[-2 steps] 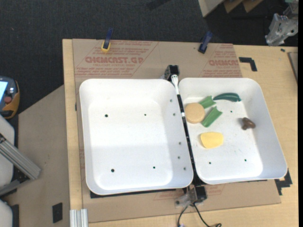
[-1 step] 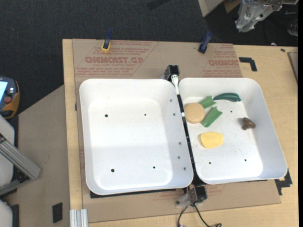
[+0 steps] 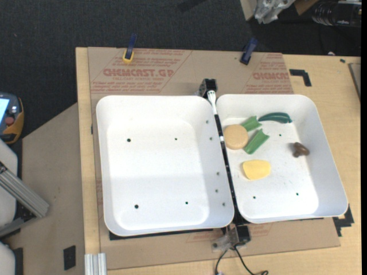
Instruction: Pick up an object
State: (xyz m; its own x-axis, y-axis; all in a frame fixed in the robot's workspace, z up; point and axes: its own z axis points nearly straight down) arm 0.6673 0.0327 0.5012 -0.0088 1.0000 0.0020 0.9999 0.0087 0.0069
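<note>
Several small objects lie in the right bin (image 3: 321,176). A tan round disc (image 3: 235,137) sits near that bin's left wall. Touching its right side is a light green block (image 3: 256,141), and a second light green piece (image 3: 250,122) lies just above the disc. A dark green curved piece (image 3: 275,117) rests toward the bin's far side. A yellow lump (image 3: 256,169) lies by itself in the middle of the bin. A small brown object (image 3: 299,149) sits apart on the right.
The left bin (image 3: 152,162) stands beside the right one, the two joined along a black hinge strip (image 3: 221,148). Both rest on a cardboard sheet (image 3: 172,67) held by a yellow clamp (image 3: 129,53) and a blue clamp (image 3: 248,51). Clutter stands at the top right.
</note>
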